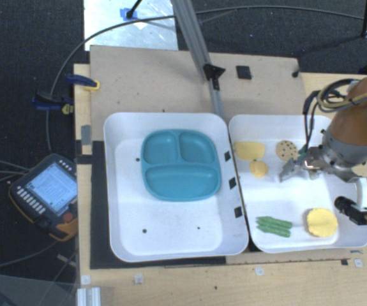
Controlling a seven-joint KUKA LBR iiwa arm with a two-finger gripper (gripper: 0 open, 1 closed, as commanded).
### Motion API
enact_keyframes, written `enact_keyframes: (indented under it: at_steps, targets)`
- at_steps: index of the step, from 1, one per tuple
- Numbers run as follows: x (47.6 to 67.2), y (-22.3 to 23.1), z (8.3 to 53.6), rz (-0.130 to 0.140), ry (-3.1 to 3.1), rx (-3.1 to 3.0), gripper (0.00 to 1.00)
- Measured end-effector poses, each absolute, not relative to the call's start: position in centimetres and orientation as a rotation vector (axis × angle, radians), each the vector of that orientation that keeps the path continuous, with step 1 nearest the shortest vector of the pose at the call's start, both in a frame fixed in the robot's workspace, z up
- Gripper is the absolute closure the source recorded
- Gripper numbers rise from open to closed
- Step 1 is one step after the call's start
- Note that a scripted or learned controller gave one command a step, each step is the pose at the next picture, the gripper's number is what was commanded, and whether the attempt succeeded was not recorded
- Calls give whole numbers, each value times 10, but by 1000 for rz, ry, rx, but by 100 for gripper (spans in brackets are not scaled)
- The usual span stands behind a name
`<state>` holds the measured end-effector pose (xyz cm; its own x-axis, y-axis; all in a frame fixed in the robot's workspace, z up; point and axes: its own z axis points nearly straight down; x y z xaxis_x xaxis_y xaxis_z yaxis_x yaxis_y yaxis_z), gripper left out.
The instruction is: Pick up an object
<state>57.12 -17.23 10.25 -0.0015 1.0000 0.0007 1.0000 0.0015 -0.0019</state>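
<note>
No writing is legible anywhere, and the handheld controller's (44, 195) screen at 9 o'clock is too blurred to read. The arm (355, 129) is cut off at the 3 o'clock edge. It angles down into the right bin (298, 234), and the gripper (292, 171) hangs with jaws spread, holding nothing, just below the cookie (286, 149). A pale yellow piece (259, 168) lies toward 9 o'clock of it.
</note>
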Motion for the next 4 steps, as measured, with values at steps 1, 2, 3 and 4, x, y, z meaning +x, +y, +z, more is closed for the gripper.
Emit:
enact_keyframes:
  at_steps: [1,2,3,4]
  targets:
    - [573,-173,116,-4,-2227,-2223,100]
    - [571,-172,180,-6,-2232,-2221,100]
    - [570,-166,227,-6,-2234,-2218,100]
    - [567,-174,275,-5,-2233,-2220,100]
